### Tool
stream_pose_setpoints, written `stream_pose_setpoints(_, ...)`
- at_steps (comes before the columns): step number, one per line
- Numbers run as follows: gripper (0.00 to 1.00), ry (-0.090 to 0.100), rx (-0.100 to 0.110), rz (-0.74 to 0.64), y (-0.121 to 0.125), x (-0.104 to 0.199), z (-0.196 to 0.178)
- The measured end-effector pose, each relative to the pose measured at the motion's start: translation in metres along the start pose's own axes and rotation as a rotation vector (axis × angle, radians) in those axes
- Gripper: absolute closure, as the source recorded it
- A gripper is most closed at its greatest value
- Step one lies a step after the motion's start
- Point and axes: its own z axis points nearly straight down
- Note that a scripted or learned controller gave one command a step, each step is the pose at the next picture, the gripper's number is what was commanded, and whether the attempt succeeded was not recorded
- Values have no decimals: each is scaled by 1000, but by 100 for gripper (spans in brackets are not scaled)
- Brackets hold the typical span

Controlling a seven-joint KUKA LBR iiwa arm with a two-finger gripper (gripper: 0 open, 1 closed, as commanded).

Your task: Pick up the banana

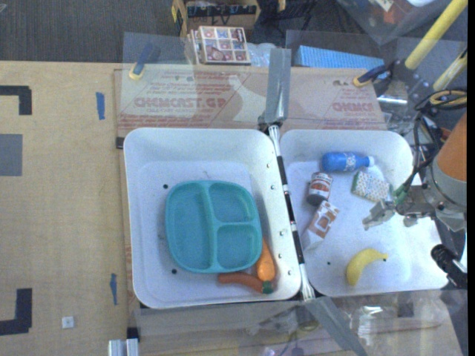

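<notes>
A yellow banana (364,264) lies near the front of the right bin (338,143), on its white floor. My gripper (381,214) hangs over the right side of that bin, above and slightly right of the banana, with a gap between them. Its fingers stand apart with nothing between them, so it is open. The arm's grey wrist and orange band come in from the right edge.
The right bin also holds a blue bottle (346,161), a small dark can (319,188), a white packet (323,220) and a patterned pouch (370,186). The left bin (193,145) holds a teal divided tray (214,226) and carrots (256,271).
</notes>
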Motion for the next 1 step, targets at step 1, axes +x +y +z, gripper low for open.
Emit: stream_pose_setpoints(1, 0, 0, 1, 45, -12, 41, 79)
